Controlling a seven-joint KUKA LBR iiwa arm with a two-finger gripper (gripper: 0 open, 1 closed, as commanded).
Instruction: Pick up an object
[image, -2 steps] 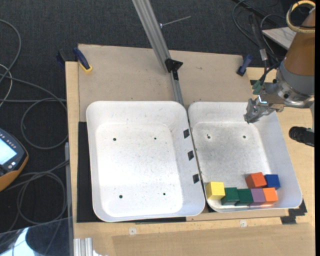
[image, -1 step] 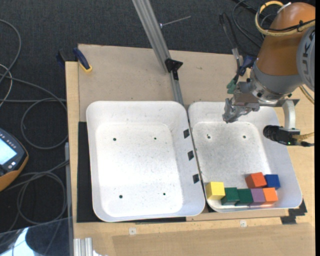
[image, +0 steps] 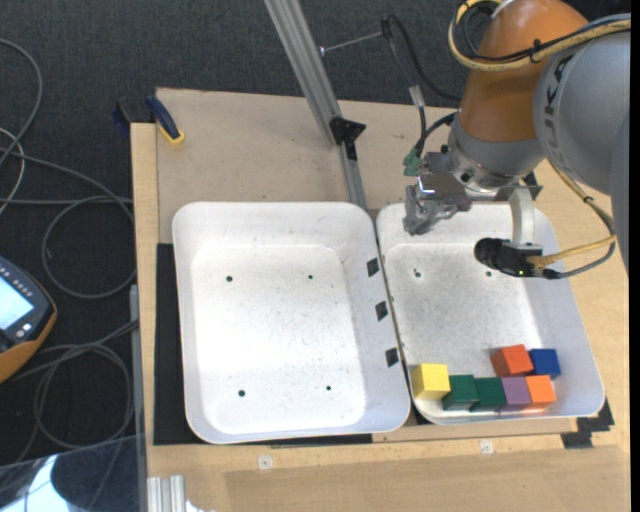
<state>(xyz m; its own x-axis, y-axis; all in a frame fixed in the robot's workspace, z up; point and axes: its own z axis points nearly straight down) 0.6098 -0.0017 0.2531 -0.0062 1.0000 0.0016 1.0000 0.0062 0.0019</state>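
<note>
Seven small blocks (image: 490, 382), yellow, green, purple, orange, red and blue, crowd the near corner of the right bin (image: 440, 300), touching one another. Packed this tightly, they leave little room for fingers, so a grasp may nudge neighbours or slip off. Well apart, the end effector (image: 425, 215) hangs over that bin's far rim; whether it is open or closed cannot be told. Beside it on the desk (image: 250, 140), the left bin (image: 280, 320) holds no blocks.

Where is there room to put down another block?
The left bin has bare floor from wall to wall. The right bin is bare between the gripper and the blocks; its near edge is crowded, from the yellow block to the blue block.
</note>
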